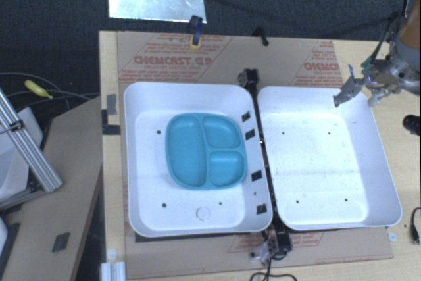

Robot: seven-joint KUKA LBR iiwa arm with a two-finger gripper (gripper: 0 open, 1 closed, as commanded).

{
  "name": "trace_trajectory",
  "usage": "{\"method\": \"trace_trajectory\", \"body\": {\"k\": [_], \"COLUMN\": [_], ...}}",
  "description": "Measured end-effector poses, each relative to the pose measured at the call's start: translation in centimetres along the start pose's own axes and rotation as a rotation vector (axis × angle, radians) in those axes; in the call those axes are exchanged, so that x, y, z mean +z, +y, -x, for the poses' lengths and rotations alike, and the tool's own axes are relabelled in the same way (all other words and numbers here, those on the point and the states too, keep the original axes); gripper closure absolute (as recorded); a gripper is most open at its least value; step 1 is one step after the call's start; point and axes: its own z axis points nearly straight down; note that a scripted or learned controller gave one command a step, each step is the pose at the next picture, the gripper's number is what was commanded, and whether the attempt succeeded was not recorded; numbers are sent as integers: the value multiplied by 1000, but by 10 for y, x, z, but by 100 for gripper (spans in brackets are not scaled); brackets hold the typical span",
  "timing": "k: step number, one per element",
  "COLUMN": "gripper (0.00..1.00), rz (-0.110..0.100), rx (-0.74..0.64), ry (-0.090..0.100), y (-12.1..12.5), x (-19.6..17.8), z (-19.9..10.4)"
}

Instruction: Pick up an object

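- Left bin (pixel 141 141): the blue divided plate (pixel 205 150), the one thing here I could pick up, lies flat at its centre, three compartments facing up, well apart from my hand. A small pale disc (pixel 202 212) lies just in front of it, near the bin's front wall.
- Handling, as I judge it: the plate looks like moulded plastic, so stiff, light, not fragile, and probably slick. Lying flat, it offers little to pinch; the raised outer rim or a ridge between compartments seems the best place to take hold.
- Right bin (pixel 378 141): my hand (pixel 358 91) hovers over its far right corner, its two fingers spread apart with nothing between them.
- Pose: the arm (pixel 409 29) enters from the right edge, wrist tilted so the fingers point down and leftward over the bin's rim.
- Counter (pixel 296 52): printed board beneath both bins.
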Motion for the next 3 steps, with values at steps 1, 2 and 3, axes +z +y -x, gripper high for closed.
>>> {"method": "trace_trajectory", "body": {"k": [1, 2, 3], "gripper": [0, 0, 0], "rz": [-3, 2, -5], "rx": [3, -1, 6], "ry": [-1, 0, 2], "y": [4, 13, -97], "x": [175, 166, 63], "z": [27, 27, 27]}}
